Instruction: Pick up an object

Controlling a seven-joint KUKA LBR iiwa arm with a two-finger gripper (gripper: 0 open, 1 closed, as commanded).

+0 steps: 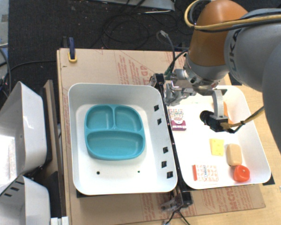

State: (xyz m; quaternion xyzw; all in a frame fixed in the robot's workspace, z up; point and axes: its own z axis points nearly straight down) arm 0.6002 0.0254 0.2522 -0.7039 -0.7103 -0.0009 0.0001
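Arm (pixel 234 36) hangs low over right bin's (pixel 257 139) far-left corner.

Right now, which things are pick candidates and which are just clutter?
Job:
tool
small carton
yellow block
tan block
orange cap
flat packet
right bin

Lying about:
blue divided plate
left bin
cables on floor

I count two shallow white bins (pixel 79 139), one blue divided plastic plate (pixel 114 131), two small printed packets (pixel 178 118), one yellow square (pixel 217 147), one tan block (pixel 233 154), one orange round cap (pixel 241 173).
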